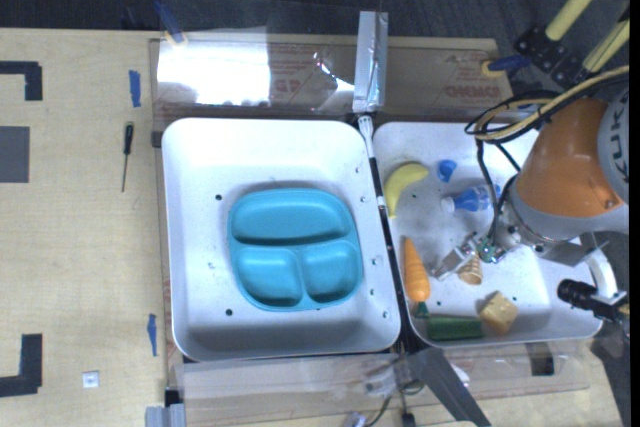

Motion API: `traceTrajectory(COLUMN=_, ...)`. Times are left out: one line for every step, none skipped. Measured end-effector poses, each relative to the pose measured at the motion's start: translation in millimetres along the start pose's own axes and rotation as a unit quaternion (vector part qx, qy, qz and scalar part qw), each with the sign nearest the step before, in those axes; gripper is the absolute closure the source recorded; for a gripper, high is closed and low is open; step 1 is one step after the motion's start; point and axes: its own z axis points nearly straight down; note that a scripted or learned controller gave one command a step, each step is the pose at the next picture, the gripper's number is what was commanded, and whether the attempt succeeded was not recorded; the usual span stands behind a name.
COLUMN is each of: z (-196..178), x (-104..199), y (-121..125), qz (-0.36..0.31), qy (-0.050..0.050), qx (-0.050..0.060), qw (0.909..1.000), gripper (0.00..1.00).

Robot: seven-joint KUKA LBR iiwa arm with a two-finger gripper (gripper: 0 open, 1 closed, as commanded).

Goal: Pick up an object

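I see the gripper (462,260) low in the right bin (520,140), its metal fingers (447,265) pointing left toward the bin's middle; I cannot tell from here whether the jaws are parted or closed, and nothing is visibly between them. Just beside the fingers lies a small tan piece (469,274), touching or nearly so. Nearest on the left is an orange carrot (415,271) lying along the bin's left wall. Below the gripper, a dark green cucumber (451,326) lies along the near wall, with a tan block (498,311) at its right end. Farther up I see a yellow lemon-like fruit (405,183), a small blue piece (446,170) and a blue-and-white object (470,201) under the arm's cables. The left bin (190,155) holds a blue divided tray (295,246). Red printing on the cardboard behind the bins is too blurred for me to read.
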Motion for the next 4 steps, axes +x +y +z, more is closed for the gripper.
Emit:
traceTrajectory(z=-8, x=-2, y=2, qz=0.001, qy=-0.001, qx=-0.003, qw=1.0, gripper=1.0)
traceTrajectory(z=-1, x=6, y=10, qz=-0.151, qy=-0.003, qx=-0.001, qw=0.9886, gripper=1.0)
traceTrajectory(z=-51, x=35, y=-23, qz=-0.084, qy=0.002, qx=0.002, qw=0.9965, gripper=1.0)
traceTrajectory(z=-188, x=61, y=29, qz=-0.012, qy=-0.001, qx=-0.002, qw=0.9999, gripper=1.0)
